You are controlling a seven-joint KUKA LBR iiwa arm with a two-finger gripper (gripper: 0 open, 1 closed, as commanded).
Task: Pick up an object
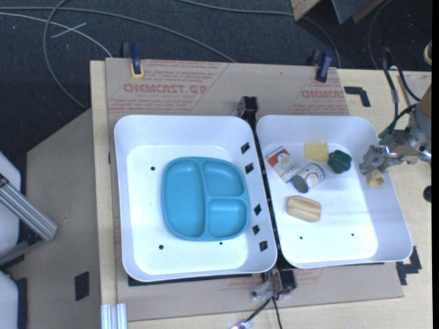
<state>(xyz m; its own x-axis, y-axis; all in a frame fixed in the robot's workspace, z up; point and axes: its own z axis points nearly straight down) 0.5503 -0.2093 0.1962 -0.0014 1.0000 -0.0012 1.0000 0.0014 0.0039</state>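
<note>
Right now the gripper (376, 164) sits at the right rim of the right bin (343, 249), and whether its jaws are open or shut cannot be told from this slant; a small tan piece (375, 178) lies just below them, and I cannot tell if it is held. Left of the gripper the bin floor runs bare along its lower half, giving open room there. Nearer the top, a dark green object (339, 161) lies close to the gripper, then a yellow block (316, 150), a round tin (312, 175) touching a red-and-white packet (281, 162), and below these a tan bread-like roll (303, 208). These things cluster in the upper middle, clear of the lower rim. Well apart, the left bin (137, 252) holds a blue divided plate (204, 198) lying flat at its centre, with white floor bare all round it
</note>
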